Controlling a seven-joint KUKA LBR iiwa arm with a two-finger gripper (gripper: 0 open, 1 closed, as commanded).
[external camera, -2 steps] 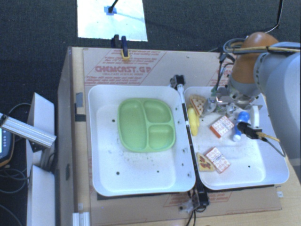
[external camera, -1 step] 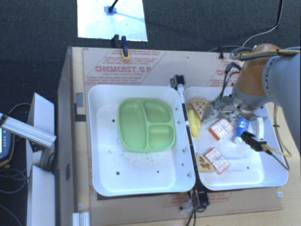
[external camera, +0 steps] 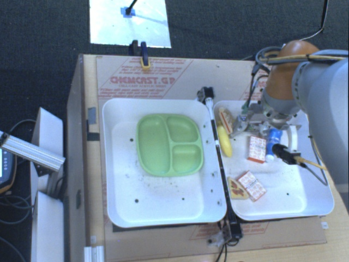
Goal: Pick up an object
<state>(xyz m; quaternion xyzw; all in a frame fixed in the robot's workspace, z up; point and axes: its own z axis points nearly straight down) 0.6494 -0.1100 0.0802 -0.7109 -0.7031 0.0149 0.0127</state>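
Objects lie scattered in the right bin (external camera: pixel 305 201): a curved yellow banana (external camera: pixel 224 141) against its left wall, a red-and-white packet (external camera: pixel 257 148) beside it, and two small flat boxes (external camera: pixel 247 185) nearer the front. The gripper (external camera: pixel 260 122) hangs low over the bin's back part; whether it grips anything cannot be told. A smooth green divided plate (external camera: pixel 169 145) sits in the left bin (external camera: pixel 125 201).

- The brown protective sheet (external camera: pixel 163 78) lying on the desk behind the two bins bears red lettering that reads "CHEMCAST GP"; smaller red lines above it are too fine to read.
- The small red-and-white packets (external camera: pixel 256 149) in the right bin carry print too small to read.
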